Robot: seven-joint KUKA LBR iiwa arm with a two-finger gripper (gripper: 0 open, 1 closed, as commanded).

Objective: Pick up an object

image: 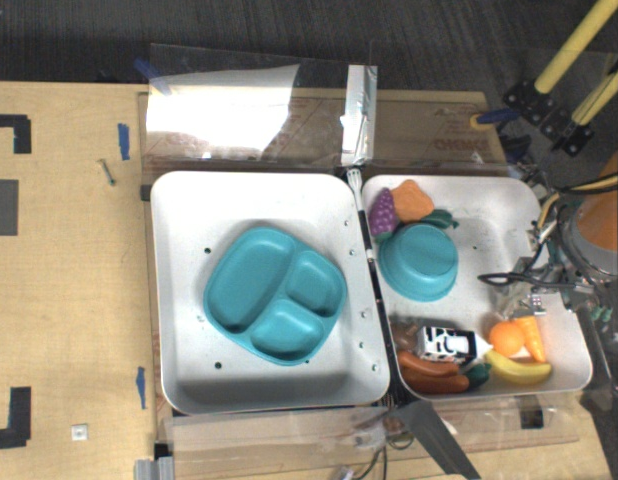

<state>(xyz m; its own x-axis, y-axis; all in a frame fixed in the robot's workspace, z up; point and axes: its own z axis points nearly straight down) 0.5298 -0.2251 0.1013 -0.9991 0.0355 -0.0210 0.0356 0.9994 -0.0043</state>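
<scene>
The right bin (494, 203) holds several toy foods. A teal bowl (420, 259) sits in its middle, with purple grapes (383, 211) and an orange piece (413, 200) behind it. Along the front lie a black-and-white item (447, 343), a brown sausage (432, 372), a yellow banana (519, 370) and an orange fruit with a carrot (516, 336). My gripper (524, 286) reaches in from the right and hangs just above and behind the orange fruit, right of the bowl. Nothing shows as held in it.
The left bin (179, 268) carries a teal divided plate (275, 293). A ridge (371, 278) separates the two bins. The arm's orange band (599, 223) stands over the right bin's right wall. Yellow bars (584, 28) cross the back right corner.
</scene>
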